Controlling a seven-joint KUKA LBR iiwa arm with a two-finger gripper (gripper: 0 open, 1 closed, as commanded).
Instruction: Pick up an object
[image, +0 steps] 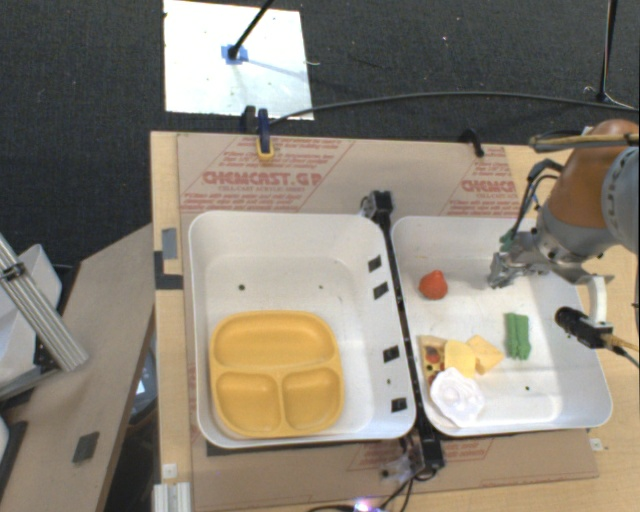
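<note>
- Over the right bin (590, 400), toward its two o'clock corner, hangs the gripper (503, 272), carried by the grey arm (590, 215), which comes in from three o'clock with its orange band showing at the top.
- Nothing is seen between the fingers. They are small and dark against the white floor, and whether they stand wide or narrow cannot be told from this slant.
- At about nine o'clock from the gripper, near but apart from it, lies a small orange-red ball (433, 285) on the bin floor.
- At five o'clock from the gripper lies a green block (517, 335), long side running twelve to six, well clear of the fingers.
- At eight o'clock from the green block, close by, sits a pale yellow piece (472, 355), and just at its nine o'clock side a small multicoloured item (433, 357) lies against the bin's left wall.
- At six o'clock from the yellow piece, touching or nearly touching it, rests a crumpled white object (457, 397).
- The left bin (300, 240) holds a yellow divided tray (277, 373) in its six o'clock half, one large compartment toward twelve and two smaller ones toward six.
- Both bins stand side by side on a brown board (330, 165) printed with red lettering.
</note>
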